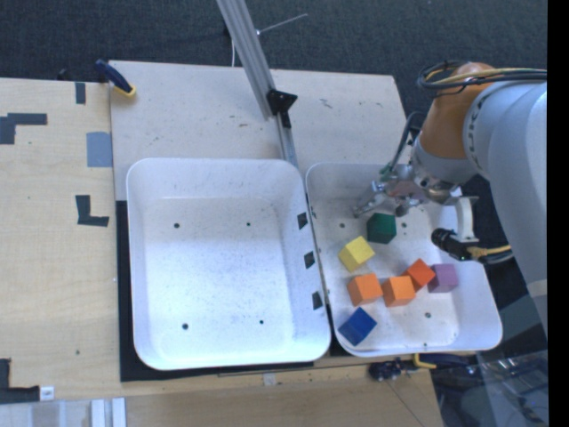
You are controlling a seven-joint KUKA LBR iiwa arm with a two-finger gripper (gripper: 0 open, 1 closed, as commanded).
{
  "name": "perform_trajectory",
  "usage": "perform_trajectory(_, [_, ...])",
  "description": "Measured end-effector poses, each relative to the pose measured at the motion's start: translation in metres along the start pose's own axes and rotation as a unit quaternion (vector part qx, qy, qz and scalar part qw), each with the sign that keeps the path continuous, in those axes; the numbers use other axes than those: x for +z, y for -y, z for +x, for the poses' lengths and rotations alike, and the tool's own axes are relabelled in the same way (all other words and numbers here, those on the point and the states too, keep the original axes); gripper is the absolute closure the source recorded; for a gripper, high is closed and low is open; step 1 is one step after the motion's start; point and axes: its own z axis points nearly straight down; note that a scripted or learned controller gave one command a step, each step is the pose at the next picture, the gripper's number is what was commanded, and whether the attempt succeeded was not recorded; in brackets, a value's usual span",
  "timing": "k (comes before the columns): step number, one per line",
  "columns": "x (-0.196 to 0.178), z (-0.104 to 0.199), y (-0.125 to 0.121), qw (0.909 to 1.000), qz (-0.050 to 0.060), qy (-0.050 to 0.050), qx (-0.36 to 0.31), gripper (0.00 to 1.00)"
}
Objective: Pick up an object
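gripper (388, 201) hovers low in your right bin (471, 327), green block (381, 229) sitting just below it toward the bin's near side, apparently not yet between the fingers, and their spread you can't tell from here.

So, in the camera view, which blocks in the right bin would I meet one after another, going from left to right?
Yellow block → green block → the orange block beside the purple one → purple block. I omit the blue block and two other orange blocks, whose places overlap.
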Motion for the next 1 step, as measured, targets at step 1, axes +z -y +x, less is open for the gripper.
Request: perform_trajectory(1, [-0.0123,0.0006,-0.001,1.0,-0.002,0.0,-0.001,1.0])
